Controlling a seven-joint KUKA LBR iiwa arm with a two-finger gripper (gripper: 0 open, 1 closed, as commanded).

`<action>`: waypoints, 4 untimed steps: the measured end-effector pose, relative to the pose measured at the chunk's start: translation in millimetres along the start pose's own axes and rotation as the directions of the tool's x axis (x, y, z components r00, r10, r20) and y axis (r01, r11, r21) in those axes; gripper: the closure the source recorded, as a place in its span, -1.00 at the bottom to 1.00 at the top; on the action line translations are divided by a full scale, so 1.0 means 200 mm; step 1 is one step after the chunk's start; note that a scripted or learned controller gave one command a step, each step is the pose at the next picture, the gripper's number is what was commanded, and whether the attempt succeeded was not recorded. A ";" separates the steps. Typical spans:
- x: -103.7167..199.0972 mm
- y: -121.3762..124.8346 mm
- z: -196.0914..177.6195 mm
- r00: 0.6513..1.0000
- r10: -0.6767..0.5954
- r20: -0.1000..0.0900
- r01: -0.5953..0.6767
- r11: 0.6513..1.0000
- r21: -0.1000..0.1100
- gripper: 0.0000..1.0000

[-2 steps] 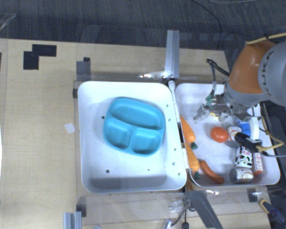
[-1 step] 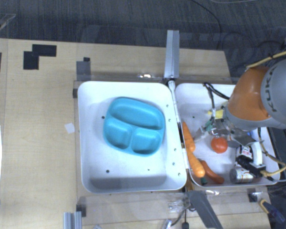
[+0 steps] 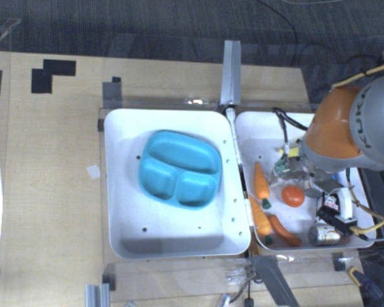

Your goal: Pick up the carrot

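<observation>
The carrot (image 3: 261, 181) is orange with a small green end and lies lengthwise against the left wall of the right bin (image 3: 259, 128). My gripper (image 3: 289, 170) hangs over the middle of that bin, a little to the right of the carrot and just above a red tomato (image 3: 293, 196). Nothing shows in its grasp. The grey arm with its orange band (image 3: 333, 130) covers the bin's right part.
A second orange piece (image 3: 261, 218) and a brown sausage (image 3: 285, 231) lie at the right bin's front left. A metal can (image 3: 325, 236) rests at its front right. The left bin (image 3: 121, 235) holds a blue divided plate (image 3: 179, 167).
</observation>
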State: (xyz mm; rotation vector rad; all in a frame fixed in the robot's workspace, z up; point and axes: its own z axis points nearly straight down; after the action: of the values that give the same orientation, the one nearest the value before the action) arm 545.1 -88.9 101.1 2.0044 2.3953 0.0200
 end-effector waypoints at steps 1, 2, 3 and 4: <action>0.10 0.20 -0.41 0.989 -0.144 -0.007 0.145 0.989 0.016 1.00; 0.10 0.19 -0.41 0.990 -0.144 -0.008 0.144 0.989 0.017 -1.00; -0.10 0.13 0.00 0.974 -0.226 -0.007 0.226 0.974 0.015 -1.00; -0.10 0.13 0.01 0.974 -0.227 -0.008 0.227 0.974 0.016 -1.00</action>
State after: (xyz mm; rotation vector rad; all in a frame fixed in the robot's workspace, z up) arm 573.7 -104.5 100.5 1.7257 2.6202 0.0034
